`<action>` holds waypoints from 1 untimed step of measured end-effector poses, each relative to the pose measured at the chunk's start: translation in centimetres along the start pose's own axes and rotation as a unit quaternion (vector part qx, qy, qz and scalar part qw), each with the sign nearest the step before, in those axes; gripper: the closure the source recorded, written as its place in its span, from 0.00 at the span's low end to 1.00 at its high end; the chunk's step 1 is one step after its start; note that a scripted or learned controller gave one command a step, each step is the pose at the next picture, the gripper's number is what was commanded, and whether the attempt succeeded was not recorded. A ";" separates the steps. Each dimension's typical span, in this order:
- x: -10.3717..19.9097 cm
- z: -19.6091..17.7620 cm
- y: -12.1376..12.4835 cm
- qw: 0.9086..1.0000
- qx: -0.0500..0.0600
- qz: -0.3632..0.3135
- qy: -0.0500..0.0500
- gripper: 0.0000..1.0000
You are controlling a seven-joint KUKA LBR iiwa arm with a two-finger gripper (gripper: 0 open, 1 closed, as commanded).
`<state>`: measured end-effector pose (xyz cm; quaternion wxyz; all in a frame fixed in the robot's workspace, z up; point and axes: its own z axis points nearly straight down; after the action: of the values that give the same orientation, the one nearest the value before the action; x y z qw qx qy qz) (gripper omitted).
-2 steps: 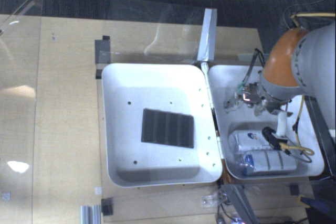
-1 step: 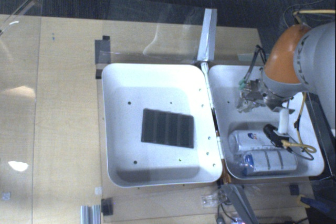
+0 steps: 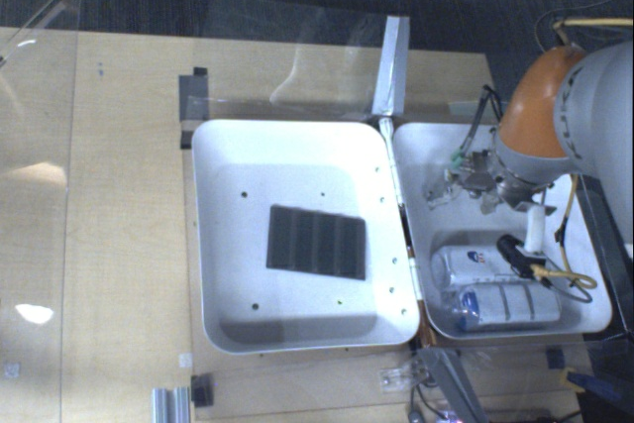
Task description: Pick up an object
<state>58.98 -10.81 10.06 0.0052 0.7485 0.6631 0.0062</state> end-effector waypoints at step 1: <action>-1.7 -10.1 -3.2 0.997 0.005 0.077 -0.002 0.00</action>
<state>55.42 -12.08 20.14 0.0018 0.7976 0.6032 0.0019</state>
